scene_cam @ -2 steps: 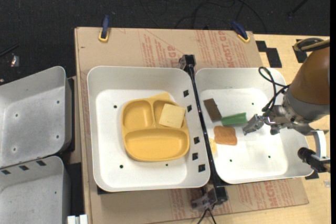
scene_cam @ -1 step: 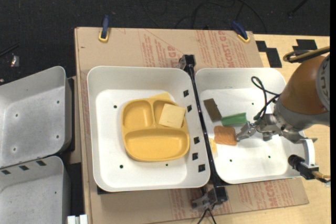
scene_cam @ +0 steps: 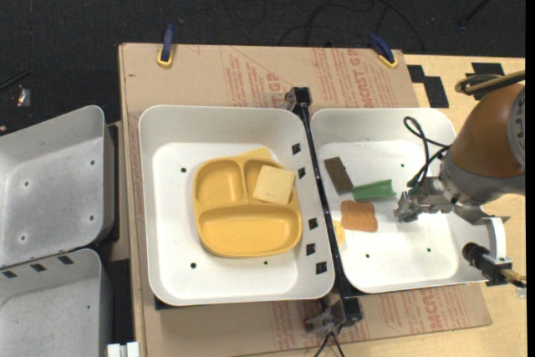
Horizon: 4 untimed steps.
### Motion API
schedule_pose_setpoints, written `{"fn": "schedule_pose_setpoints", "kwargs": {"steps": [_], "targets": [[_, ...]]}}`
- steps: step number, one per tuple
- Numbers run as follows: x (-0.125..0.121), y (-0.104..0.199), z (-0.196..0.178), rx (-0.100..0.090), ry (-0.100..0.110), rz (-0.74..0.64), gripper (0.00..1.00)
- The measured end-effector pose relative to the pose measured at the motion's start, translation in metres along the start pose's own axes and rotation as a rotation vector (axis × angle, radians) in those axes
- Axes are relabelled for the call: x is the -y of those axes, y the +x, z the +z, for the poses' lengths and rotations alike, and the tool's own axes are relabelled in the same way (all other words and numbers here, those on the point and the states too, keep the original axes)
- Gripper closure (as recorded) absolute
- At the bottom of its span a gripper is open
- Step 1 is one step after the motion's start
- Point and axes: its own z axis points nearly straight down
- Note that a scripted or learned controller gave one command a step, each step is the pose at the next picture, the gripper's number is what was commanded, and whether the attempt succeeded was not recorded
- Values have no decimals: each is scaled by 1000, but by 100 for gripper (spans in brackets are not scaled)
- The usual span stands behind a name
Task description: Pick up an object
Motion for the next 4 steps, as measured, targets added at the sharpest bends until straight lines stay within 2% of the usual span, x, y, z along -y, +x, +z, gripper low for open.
{"fn": "schedule_pose_setpoints", "kwargs": {"steps": [1, 3, 4], "targets": [[6, -5, -47, 2, -4, 0, 100], [-4, -4, -130, 2, -5, -5, 100], [-19, 53, -121, -2, 0, -10, 100]]}}
